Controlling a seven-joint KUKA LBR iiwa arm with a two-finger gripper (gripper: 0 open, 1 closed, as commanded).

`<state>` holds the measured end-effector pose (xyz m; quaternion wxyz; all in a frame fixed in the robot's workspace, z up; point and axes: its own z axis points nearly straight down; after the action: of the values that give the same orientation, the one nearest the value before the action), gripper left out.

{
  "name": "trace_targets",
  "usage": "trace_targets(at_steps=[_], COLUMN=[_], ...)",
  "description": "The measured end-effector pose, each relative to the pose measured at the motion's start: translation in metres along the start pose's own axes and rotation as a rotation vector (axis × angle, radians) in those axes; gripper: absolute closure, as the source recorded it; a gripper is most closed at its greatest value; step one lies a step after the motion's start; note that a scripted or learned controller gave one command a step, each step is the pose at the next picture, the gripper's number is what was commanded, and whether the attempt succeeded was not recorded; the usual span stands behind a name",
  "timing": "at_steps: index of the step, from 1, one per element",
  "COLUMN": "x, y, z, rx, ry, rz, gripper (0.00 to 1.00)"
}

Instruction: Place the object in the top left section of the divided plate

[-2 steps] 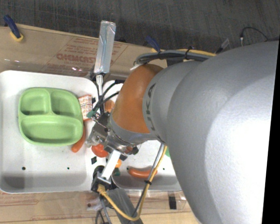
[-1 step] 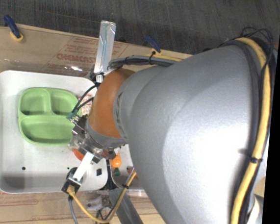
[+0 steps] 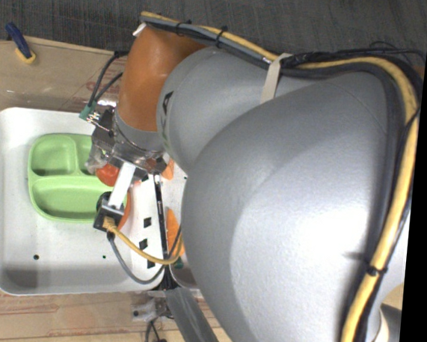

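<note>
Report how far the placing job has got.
Done: the grey arm with the orange band hangs over the green divided plate in the white bin. In hand: an orange-red object shows beneath the wrist; grip unclear. Left: the top left section looks bare.

Light is even and fairly bright, falling from above. The arm [image 3: 295, 182] shows a broad soft sheen on its grey shell, brightest at its upper right curve, with no hard glare. Under the arm a dark shadow lies on the bin [image 3: 14, 207]; a fainter grey patch sits at the bin's lower left corner. The arm looks soft and slightly out of focus. The plate [image 3: 59, 178] is sharper.
</note>
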<state>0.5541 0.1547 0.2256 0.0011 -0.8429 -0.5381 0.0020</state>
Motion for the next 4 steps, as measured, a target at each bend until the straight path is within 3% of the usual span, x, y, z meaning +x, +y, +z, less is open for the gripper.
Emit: trace_targets(at_steps=[1, 2, 3, 4], x=[0.005, -0.001, -0.07, -0.094], y=[0.006, 0.086, 0.002, -0.043], z=[0.063, -0.06, 0.028, -0.003], rx=[0.004, -0.004, 0.005, 0.002], ry=[-0.003, 0.003, -0.003, 0.0], rz=[0.094, -0.021, 0.054, 0.096], gripper=[1.0, 1.0, 1.0, 1.0])
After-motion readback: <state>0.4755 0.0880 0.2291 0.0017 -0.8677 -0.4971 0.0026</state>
